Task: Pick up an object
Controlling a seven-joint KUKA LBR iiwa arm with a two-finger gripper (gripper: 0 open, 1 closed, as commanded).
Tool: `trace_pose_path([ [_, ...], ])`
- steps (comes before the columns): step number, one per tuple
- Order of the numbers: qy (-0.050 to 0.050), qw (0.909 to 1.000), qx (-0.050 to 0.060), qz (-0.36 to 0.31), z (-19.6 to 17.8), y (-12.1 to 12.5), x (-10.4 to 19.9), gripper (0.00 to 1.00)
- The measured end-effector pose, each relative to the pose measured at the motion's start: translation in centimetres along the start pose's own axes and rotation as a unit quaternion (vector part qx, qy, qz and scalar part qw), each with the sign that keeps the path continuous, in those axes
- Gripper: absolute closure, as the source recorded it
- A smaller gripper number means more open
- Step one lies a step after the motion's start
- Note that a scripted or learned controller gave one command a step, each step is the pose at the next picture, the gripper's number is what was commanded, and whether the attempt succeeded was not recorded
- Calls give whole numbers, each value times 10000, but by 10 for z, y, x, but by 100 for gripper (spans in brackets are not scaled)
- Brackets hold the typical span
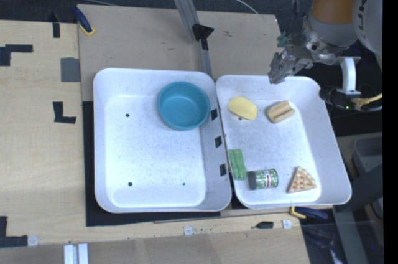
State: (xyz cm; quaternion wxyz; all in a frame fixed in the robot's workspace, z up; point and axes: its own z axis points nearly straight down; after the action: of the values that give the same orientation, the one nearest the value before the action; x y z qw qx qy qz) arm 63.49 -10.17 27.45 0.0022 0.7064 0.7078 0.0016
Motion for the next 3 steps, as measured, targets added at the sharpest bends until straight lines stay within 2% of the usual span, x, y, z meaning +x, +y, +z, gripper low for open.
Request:
trace_pose_path([
  [1, 11, 10000, 35, -19, 3, -20, 56, 100],
  [3, 6, 10000, 45, -19, 35, -39, 156, 100],
])
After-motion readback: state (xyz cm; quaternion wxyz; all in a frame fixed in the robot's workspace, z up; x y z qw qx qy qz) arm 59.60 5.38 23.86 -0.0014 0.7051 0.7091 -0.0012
